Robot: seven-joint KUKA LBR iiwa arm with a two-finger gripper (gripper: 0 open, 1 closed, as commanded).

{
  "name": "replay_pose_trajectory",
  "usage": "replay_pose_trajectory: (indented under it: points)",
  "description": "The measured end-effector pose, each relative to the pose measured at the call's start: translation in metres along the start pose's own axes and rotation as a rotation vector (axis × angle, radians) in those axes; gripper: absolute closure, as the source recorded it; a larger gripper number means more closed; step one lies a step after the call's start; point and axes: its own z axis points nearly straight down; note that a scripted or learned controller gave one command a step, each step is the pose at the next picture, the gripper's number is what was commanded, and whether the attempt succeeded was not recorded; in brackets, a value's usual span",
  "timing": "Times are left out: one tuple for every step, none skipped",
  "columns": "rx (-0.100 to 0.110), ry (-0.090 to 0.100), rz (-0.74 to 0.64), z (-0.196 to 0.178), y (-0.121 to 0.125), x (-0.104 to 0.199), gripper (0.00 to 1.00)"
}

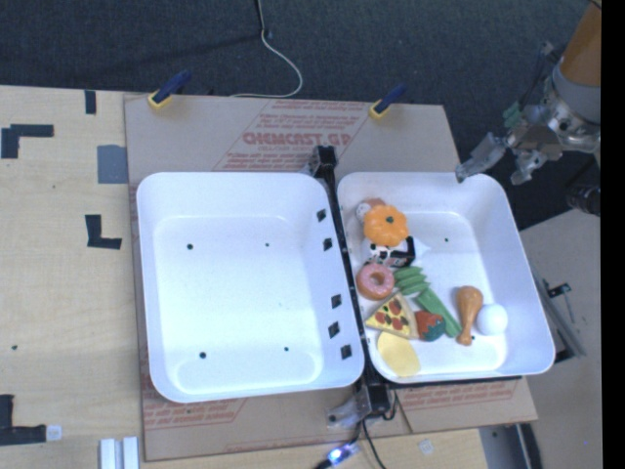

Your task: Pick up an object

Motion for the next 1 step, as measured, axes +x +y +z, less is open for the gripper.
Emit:
replay_pose_trajectory:
  points:
    - [0.013,0.004,-0.003,0.1621,0.0214,0.0379,0.00]
